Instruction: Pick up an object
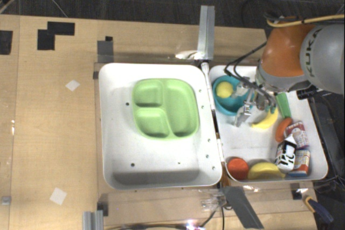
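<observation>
Camera view first, working from the left: the left bin [116, 116] holds a green divided tray [164, 107] lying near its middle, and nothing about the arm's pose points that way. Across the shared wall, the right bin [237, 145] carries the clutter. A blue bowl [226, 102] with a yellow ball [223, 90] inside sits in its far-left corner, and the hand [249, 107] hangs just to the right of that bowl, over the far half of the bin, with the yellow banana [266, 120] just beside it, touching or nearly so. Whether the fingers stand wide or narrow I cannot tell; nothing shows between them. I judge the banana to be the likely target. Its long axis runs at a slant, from the bin's middle up toward the far-right corner, and the hand hides part of it. To do the step well, the hand should turn so its fingers close across that slant, not along it, come down centred on the thick middle, and keep clear of the bowl's rim and of the green object [283, 104] beside it. Along the near edge lie a red-orange fruit [237, 167] and another yellow fruit [264, 171], with small bottles [294, 151] crowding the right wall; these look harder to reach cleanly.
</observation>
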`<state>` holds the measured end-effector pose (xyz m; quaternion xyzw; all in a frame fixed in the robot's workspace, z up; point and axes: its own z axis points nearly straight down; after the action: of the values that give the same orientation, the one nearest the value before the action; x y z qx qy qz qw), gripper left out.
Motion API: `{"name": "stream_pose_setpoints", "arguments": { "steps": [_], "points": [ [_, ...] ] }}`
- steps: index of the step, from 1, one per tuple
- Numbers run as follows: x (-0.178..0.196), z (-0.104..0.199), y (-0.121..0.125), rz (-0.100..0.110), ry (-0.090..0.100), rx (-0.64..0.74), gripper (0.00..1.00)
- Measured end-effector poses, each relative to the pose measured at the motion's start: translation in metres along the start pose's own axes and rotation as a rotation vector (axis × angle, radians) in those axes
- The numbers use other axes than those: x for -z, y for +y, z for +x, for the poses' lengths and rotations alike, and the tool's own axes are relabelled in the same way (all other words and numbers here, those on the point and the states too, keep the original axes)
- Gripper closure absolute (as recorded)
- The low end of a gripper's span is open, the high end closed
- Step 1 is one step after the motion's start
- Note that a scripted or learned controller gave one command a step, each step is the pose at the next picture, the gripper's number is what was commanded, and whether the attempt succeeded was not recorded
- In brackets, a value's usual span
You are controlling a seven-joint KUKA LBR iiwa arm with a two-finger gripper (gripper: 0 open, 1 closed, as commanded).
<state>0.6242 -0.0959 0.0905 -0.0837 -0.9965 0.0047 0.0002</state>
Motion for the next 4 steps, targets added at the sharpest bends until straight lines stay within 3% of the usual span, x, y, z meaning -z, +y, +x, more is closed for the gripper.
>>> {"name": "stream_pose_setpoints", "arguments": {
  "steps": [1, 2, 3, 4],
  "points": [
    [0.001, 0.033, -0.004, -0.012, -0.018, -0.089, 0.00],
    [-0.003, -0.019, 0.000, -0.005, 0.056, 0.100, 0.00],
    [0.001, 0.011, 0.005, -0.010, -0.016, -0.013, 0.00],
    [0.030, -0.024, -0.045, -0.004, 0.042, -0.205, 0.00]
  ]
}}
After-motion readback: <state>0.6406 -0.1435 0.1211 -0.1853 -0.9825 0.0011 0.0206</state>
